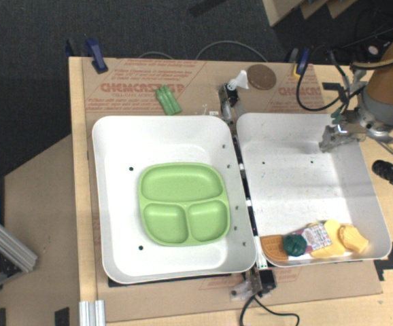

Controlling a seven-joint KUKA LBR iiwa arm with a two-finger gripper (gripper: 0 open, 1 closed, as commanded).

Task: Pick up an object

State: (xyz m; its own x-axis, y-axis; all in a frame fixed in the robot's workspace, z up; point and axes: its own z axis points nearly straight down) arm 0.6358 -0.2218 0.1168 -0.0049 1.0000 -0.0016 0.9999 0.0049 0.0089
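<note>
Toys point(317, 240) heaped in right bin point(298, 182) corner, green tray point(183, 203) in left bin point(115, 182)

Robotics lab or test cell. Evidence: plywood bench point(183, 297) faced with printed cardboard point(142, 87), held by blue clamps point(96, 54); two shallow white bins point(108, 182) mounted side by side; loose black cables point(319, 94); dark carpet floor point(81, 12); aluminium framing point(3, 240) at left.
</note>
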